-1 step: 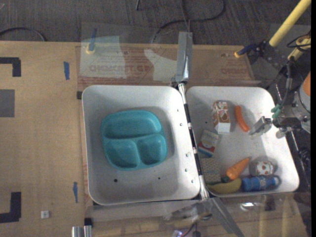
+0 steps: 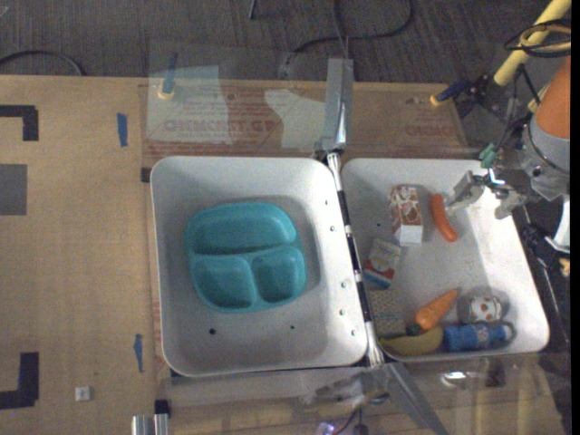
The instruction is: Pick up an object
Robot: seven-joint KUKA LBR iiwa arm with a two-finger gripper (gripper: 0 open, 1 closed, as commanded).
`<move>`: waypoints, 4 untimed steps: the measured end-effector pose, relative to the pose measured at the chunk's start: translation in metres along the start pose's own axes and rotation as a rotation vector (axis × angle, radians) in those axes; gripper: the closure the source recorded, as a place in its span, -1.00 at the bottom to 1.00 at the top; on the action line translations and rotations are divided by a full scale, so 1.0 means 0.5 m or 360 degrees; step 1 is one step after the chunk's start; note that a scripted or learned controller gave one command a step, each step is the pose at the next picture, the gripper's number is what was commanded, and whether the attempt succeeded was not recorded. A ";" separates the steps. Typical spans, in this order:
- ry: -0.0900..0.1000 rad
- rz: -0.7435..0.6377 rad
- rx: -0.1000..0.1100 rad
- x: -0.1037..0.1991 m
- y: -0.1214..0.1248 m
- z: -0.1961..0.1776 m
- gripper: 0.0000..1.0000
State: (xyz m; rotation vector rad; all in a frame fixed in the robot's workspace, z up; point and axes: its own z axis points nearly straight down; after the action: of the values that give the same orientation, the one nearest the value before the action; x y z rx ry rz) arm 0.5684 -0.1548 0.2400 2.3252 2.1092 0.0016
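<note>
The right bin holds the loose objects. A red and white carton stands near the bin's back. An orange-red sausage shape lies just right of the carton. Lower down are a small box, an orange carrot, a yellow banana, a blue bottle and a round white and brown item. My gripper hangs over the bin's back right part, just right of the sausage shape. It is open, with nothing between its fingers.
The left bin holds a teal divided plate. A metal divider runs between the two bins. Cables and a yellow rod sit at the back right, beside the arm.
</note>
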 end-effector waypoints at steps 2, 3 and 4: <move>0.0000 -0.0268 -0.0004 -0.080 0.104 0.306 -1.00; -0.0007 -0.0264 -0.0014 -0.085 0.108 0.281 1.00; 0.0003 -0.0553 0.0003 -0.111 0.067 0.302 1.00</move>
State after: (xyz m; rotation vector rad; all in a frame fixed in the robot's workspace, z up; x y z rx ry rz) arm 0.5966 -0.2133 0.0891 1.9269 2.4813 0.0010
